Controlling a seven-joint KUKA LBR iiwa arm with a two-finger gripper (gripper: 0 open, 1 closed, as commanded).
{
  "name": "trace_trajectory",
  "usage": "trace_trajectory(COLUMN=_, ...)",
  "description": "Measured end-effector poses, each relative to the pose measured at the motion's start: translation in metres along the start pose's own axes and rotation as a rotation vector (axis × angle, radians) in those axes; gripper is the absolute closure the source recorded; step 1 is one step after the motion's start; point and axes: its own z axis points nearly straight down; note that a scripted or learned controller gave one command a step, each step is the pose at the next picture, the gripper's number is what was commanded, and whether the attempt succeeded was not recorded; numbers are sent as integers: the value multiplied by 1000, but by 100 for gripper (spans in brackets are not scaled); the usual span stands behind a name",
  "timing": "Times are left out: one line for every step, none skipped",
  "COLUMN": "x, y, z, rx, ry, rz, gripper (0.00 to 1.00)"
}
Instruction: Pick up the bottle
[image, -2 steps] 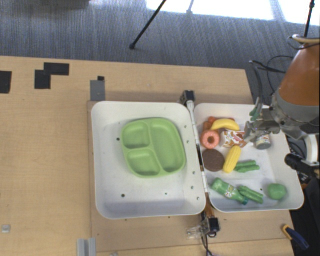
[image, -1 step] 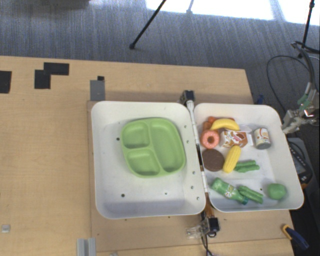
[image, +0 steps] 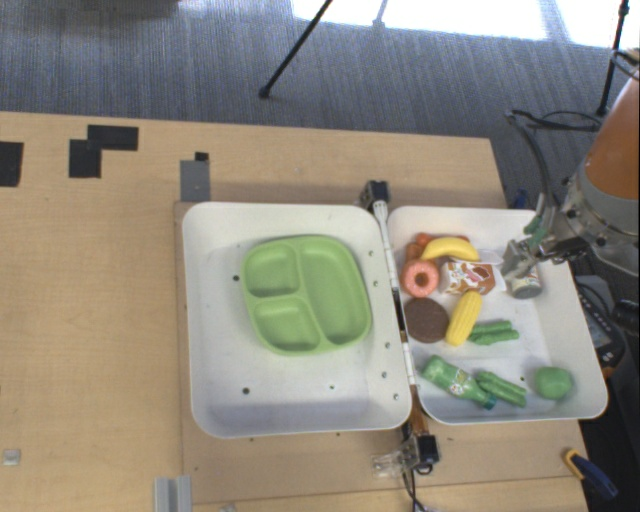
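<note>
camera view: gripper (image: 522, 268) above right bin (image: 580, 400), bottle (image: 456, 381) well apart.

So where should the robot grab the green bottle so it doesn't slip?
Probably around the middle of the green bottle, coming straight down from above. It lies flat on its side near the front of the right bin, slanting, so the hand should close across its narrow width. A green pepper sits right by one end, so the middle looks safest.
</note>
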Motion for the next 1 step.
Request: trace_trajectory(x=-10, y=-21, z=-145, rx=-4, ry=-3, rz=-50, gripper=100)
